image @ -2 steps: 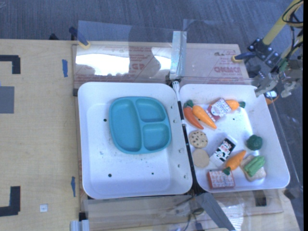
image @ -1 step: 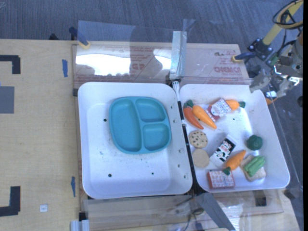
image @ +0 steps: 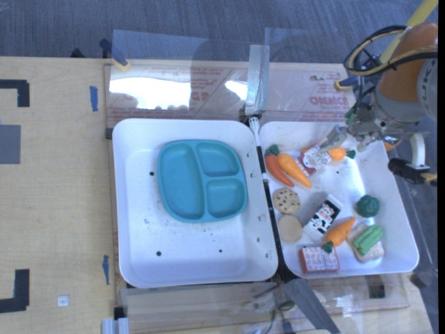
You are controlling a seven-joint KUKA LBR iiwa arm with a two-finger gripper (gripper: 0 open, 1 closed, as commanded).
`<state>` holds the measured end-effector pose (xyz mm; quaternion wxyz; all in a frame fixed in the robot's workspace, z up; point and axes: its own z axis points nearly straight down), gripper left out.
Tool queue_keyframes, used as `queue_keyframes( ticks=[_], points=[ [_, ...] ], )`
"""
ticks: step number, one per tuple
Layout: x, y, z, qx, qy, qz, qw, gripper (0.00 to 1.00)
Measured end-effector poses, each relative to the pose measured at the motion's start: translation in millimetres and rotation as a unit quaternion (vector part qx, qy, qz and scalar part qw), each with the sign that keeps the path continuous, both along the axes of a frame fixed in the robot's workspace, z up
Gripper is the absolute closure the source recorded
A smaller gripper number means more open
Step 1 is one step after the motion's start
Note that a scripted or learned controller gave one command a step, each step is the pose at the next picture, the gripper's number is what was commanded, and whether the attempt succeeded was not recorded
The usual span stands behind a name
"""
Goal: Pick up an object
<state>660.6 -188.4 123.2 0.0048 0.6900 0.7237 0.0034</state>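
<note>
So the gripper (image: pixel 345 139) sits low over the back corner of the right bin (image: pixel 400 252), right by a small orange piece (image: pixel 336 154), and honestly I can't tell if it's gripping anything. Toys crowd that bin, while the left bin (image: pixel 132 256) has just a teal divided plate (image: pixel 202 180) on its speckled white floor, wooden bench (image: pixel 52 207) beyond.

Robotics lab: plywood bench (image: pixel 49 207) with tape marks, clear acrylic guards (image: pixel 181 75), cabled robot arm (image: pixel 407 75).
</note>
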Motion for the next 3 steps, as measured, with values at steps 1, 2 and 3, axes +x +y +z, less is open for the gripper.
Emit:
queue_keyframes(
  ticks=[1,2,3],
  points=[
    [-37.1,-6.7,6.8,-0.0006,0.005,0.208,0.9781,0.0],
    [-13.5,-27.5,-0.5,-0.0023,0.004,0.239,0.9709,0.0],
    [-13.2,-27.4,0.2,-0.0024,0.003,0.24,0.9709,0.0]
  ],
)
